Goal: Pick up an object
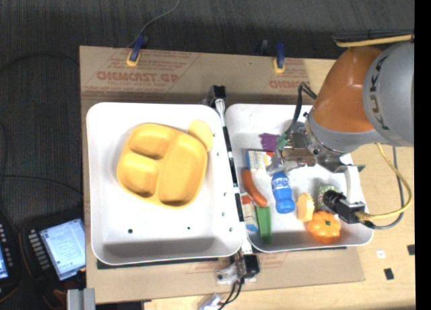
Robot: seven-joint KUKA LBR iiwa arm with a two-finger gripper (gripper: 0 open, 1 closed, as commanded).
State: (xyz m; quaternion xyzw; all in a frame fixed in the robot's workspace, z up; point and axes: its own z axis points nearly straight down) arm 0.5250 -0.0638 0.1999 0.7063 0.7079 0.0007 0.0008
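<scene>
My gripper hangs low over the middle of the right bin, under the grey and orange wrist. Just below it lies a blue bottle with a white cap. To its left are a white carton and an orange sausage. A purple piece sits beside the wrist. Nothing shows as lifted off the bin floor.
A green block, a small yellow piece and an orange pepper lie along the right bin's front. The left bin holds a large yellow moulded tray and a yellow disc. The arm covers the right bin's far right side.
</scene>
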